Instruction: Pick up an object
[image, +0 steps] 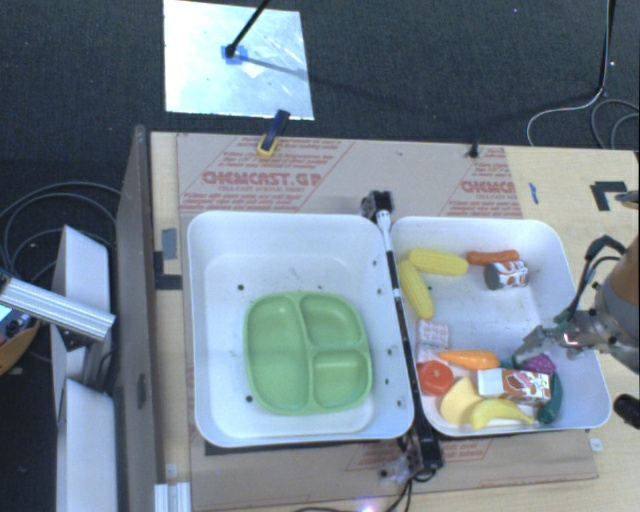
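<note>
The right bin (560, 245) holds several toy foods. My gripper (545, 347) reaches in from the right and hangs low over the bin's right side, its fingers apart with nothing between them. Just below its tips lies a small purple piece (538, 365). Beside that are a white and orange carton (514, 383), a dark green piece (553, 397) and a yellow banana (500, 412). An orange carrot (468, 358) lies to the left of the gripper.
Further back in the right bin are two yellow pieces (438, 262), an orange piece (493, 257) and a small can (506, 276). A red tomato (435, 377) sits near the divider. The left bin (215, 300) holds a green divided plate (308, 352).
</note>
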